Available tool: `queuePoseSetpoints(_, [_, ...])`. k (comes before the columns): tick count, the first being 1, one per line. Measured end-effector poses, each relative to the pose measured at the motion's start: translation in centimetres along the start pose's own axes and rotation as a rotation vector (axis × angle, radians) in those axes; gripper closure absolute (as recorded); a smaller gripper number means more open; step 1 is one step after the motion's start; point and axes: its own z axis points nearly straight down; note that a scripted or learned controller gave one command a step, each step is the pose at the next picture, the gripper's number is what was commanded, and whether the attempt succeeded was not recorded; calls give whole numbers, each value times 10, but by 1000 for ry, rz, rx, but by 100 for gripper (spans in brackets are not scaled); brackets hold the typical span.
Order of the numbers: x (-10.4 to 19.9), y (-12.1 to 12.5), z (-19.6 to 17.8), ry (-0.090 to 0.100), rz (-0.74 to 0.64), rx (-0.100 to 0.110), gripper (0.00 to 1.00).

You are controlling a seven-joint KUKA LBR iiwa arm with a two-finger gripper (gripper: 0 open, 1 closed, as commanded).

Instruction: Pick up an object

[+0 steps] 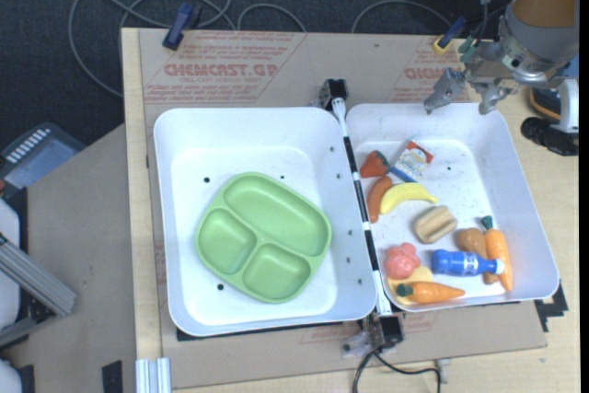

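My gripper hangs above the far rim of the right bin, its two fingers spread open with nothing between them. Below it in that bin lie toy foods: a small red and white carton, a yellow banana, an orange pepper piece, a tan bread roll, a pink strawberry, a blue bottle and two carrots. All of them lie apart from the gripper.
The left bin holds a green divided plate. A black divider strip runs between the bins. Cables and a blue clip lie on the floor beyond the cardboard bench top.
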Motion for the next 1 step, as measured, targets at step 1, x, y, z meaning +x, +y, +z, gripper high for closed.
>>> queuePoseSetpoints(1, [-5,-75,94,0,1,3,0])
